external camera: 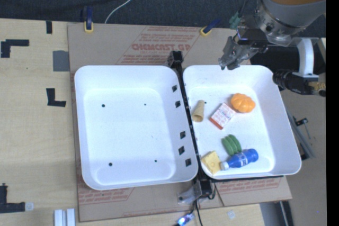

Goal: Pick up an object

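Observation:
The right bin [265, 79] holds an orange fruit [242, 103], a small red-and-white box [222, 116], a tan cone [198, 110], a green pepper-like piece [231, 144], a blue bottle [241, 159] and a yellow wedge [211, 162]. My gripper [231, 61] hangs over the far rim of the right bin, above and behind the fruit. Nothing shows between its dark fingers.
The left bin [87, 114] sits beside the right one, split by a black hinge strip [183, 114]. Both rest on a cardboard sheet [153, 45] on the wooden bench. A white cable [124, 0] runs at the back, and clamps stand at the board's far edge.

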`<state>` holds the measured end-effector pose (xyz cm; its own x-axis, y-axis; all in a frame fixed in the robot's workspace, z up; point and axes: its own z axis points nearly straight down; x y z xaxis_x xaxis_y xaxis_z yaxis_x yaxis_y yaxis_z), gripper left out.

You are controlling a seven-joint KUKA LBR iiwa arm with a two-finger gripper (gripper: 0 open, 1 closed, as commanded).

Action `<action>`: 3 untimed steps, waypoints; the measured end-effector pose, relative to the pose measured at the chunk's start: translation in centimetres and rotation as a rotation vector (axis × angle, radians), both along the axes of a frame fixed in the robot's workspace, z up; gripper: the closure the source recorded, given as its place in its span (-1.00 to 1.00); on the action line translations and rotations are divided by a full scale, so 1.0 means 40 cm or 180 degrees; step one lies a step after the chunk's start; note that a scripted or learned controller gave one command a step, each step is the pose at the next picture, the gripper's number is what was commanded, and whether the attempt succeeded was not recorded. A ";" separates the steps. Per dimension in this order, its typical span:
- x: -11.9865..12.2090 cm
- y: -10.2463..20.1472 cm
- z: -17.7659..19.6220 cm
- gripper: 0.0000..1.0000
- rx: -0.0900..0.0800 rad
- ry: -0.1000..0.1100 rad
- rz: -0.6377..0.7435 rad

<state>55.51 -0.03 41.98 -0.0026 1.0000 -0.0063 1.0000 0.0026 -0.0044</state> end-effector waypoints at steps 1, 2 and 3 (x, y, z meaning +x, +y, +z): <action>0.001 0.000 0.024 1.00 -0.0005 0.0002 0.0000; -0.033 0.039 -0.147 1.00 0.0017 0.0013 -0.0006; 0.003 0.149 -0.054 1.00 0.0022 -0.0022 0.0012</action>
<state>55.64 5.93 39.84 -0.0063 1.0000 0.0007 1.0000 0.0063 0.0026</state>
